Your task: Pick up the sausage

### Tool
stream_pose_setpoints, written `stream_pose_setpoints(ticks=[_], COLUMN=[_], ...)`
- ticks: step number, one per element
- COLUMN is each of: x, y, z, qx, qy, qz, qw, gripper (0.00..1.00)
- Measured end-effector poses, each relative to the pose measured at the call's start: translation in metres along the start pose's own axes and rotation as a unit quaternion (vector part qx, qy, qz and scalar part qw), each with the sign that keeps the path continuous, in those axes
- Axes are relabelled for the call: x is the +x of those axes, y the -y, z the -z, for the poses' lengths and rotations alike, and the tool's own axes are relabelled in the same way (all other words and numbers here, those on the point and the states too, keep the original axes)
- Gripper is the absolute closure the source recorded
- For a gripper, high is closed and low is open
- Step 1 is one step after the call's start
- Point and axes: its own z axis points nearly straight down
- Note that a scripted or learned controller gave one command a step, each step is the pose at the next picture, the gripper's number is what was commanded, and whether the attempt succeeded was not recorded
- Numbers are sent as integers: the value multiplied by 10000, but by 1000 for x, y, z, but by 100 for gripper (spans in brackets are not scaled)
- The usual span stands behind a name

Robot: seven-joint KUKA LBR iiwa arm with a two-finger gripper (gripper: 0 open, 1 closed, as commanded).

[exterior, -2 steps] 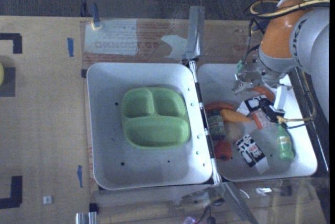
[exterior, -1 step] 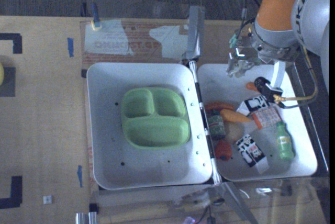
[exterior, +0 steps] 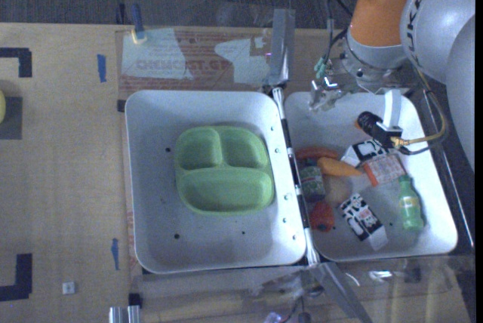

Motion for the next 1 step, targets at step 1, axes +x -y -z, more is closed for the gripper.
stream_pose_setpoints(ticks=[1], x=[-37], y=[6], z=[24], qx=[-9], qy=[7], qz=[-2476], qw=[9689], gripper=[100])
